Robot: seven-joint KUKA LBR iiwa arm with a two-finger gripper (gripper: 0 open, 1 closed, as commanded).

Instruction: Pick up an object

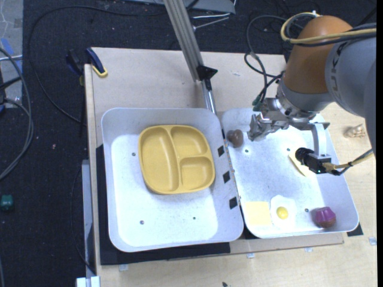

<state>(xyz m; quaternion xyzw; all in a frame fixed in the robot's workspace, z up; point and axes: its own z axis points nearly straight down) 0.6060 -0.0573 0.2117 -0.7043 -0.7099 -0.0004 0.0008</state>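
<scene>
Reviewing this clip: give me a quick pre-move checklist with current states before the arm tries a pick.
1. Gripper over the right bin: ok.
2. Target near the gripper: ok, brown object just left of it, by the bin's wall.
3. Nothing between the fingers yet: cannot tell.
4. Finger opening: cannot tell.
5. Other picks lie apart: ok, egg, cheese slice, purple object along the near edge.
6. Yellow tray in the left bin, out of the way: ok.

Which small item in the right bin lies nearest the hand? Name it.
The brown round piece, just left of the hand at the bin's upper left; the fried egg and purple piece lie far below.
</scene>
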